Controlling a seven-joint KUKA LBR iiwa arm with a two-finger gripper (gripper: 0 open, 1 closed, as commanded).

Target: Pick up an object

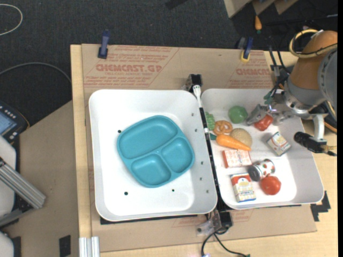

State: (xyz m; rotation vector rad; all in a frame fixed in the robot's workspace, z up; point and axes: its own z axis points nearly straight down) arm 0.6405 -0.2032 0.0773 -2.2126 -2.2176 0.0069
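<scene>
Nearest, in the right bin [308, 194]: carton [243, 188], tomato [271, 184], can [262, 169]. Further back, carrot [232, 142], pretzel [222, 126], green ball [238, 113]. At the far side the tool [263, 116] sits over a red item [263, 123] (finger state: cannot tell). Left bin [107, 111] holds a teal plate [155, 150].

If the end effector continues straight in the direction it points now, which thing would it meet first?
The end effector points down and left into the right white bin. The small red object lies right under its tip, so it would probably be met first; the round green object lies farther left. Depth is unclear from this slanted view.
</scene>
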